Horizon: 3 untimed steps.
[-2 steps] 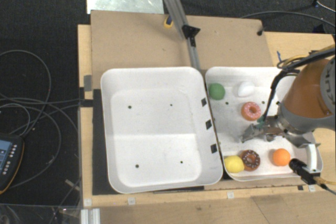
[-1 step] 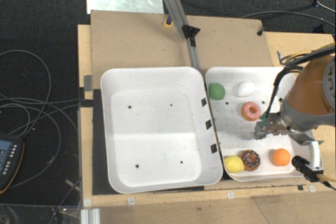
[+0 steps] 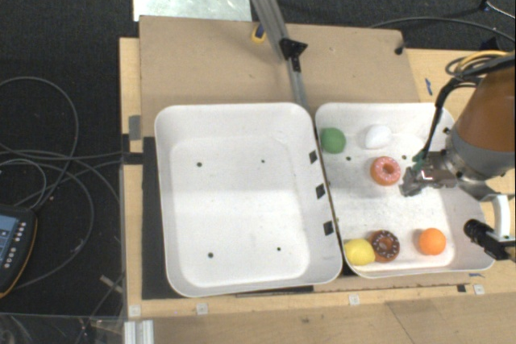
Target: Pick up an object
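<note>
The right bin [image 3: 355, 197] holds several small objects. A green ball [image 3: 332, 140] and a white object [image 3: 376, 136] lie near its far edge. A pink frosted donut [image 3: 385, 171] sits mid-bin. Along the near edge lie a yellow lemon-like object [image 3: 359, 252], a chocolate donut [image 3: 384, 245] and an orange ball [image 3: 432, 241]. My gripper [image 3: 414, 180] hangs low over the right bin, just right of the pink donut. Nothing shows between its fingers.
The left bin [image 3: 234, 197] sits beside the right one, with black clips [image 3: 319, 191] along the shared rim. A slanted metal pole [image 3: 270, 4] crosses the bench at the back. Cables run by the arm at the right.
</note>
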Tool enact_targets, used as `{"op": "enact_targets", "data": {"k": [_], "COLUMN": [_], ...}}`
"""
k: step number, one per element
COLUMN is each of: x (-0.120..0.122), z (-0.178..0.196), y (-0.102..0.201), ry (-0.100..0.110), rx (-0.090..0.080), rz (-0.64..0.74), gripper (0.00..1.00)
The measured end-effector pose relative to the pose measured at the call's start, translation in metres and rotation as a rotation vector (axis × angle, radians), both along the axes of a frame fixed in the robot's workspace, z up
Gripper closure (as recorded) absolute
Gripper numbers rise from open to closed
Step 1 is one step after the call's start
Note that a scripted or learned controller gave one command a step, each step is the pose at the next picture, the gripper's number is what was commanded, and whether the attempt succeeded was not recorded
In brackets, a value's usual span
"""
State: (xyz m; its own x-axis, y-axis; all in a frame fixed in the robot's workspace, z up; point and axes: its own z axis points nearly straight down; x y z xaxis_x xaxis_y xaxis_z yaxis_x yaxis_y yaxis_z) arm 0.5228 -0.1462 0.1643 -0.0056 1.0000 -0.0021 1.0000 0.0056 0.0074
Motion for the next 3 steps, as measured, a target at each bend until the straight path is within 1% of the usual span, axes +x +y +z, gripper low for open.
{"op": "enact_targets", "data": {"k": [1, 2, 3], "x": [0.010, 0.012, 0.011], "z": [0.055, 0.109, 0.108], "y": [0.006, 0.006, 0.064], "ry": [0.000, 0.000, 0.006], "rx": [0.000, 0.000, 0.004], "rz": [0.001, 0.000, 0.005], "gripper": [1.00, 1.00, 1.00]}}
